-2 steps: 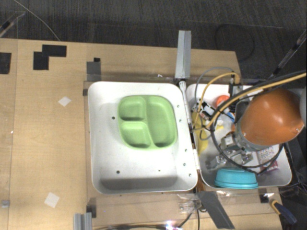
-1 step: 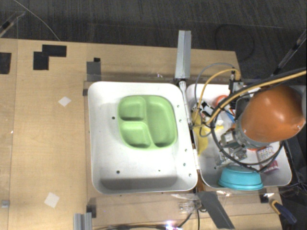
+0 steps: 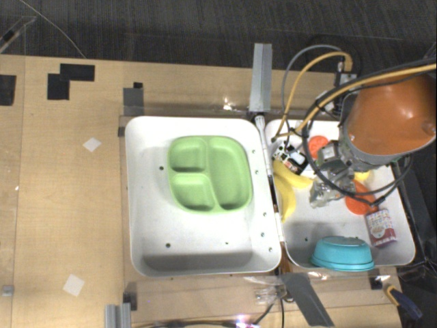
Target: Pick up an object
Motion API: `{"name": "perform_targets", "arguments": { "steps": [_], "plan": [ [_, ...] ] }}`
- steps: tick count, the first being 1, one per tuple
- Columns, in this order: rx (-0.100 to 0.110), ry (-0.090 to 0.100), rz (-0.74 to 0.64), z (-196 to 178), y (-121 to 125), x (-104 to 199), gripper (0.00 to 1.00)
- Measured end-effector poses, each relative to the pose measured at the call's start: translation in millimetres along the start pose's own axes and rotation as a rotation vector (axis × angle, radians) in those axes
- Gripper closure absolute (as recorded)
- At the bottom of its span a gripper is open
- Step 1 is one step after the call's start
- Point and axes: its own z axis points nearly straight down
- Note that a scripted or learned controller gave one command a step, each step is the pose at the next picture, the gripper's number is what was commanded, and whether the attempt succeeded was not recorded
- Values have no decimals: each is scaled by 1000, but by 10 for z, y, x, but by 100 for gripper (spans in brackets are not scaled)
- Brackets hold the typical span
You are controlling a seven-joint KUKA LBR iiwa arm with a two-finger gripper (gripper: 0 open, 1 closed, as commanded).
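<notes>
Wooden bench [image 3: 61, 203] beneath a dark carpeted floor strip along the top edge; black tape marks [image 3: 68, 79] lie on the bench well to the left of the left bin [image 3: 147, 203]. A grey metal bracket [image 3: 261, 77] stands just above the divide between the bins. Left bin: holds one green divided plate [image 3: 208, 171], three compartments, lying flat near the bin's centre. Right bin [image 3: 300, 241], touching the left bin's right wall: a yellow banana [image 3: 285, 183] lies along that shared wall; a teal bowl [image 3: 343, 253] sits upside down at the near edge; a small red-labelled bottle [image 3: 381, 225] lies to the right of the bowl, near the far right wall; orange pieces [image 3: 356, 203] show partly under the arm. The arm's orange band [image 3: 392, 118] and yellow and black cables [image 3: 311, 80] overhang the right bin's upper half and hide part of its contents. Gripper [image 3: 322, 194]: low over the right bin, just right of the banana; whether its pincer is open or closed cannot be told.
</notes>
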Motion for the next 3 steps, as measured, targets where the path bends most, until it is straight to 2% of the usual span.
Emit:
{"name": "perform_targets", "arguments": {
  "steps": [1, 2, 3],
  "plan": [
    [-7, -2, -166, -14, -795, 351, 100],
    [2, -6, -165, -145, -821, 321, 100],
    [-6, 0, -257, -262, -1093, 1136, 100]
  ]
}}
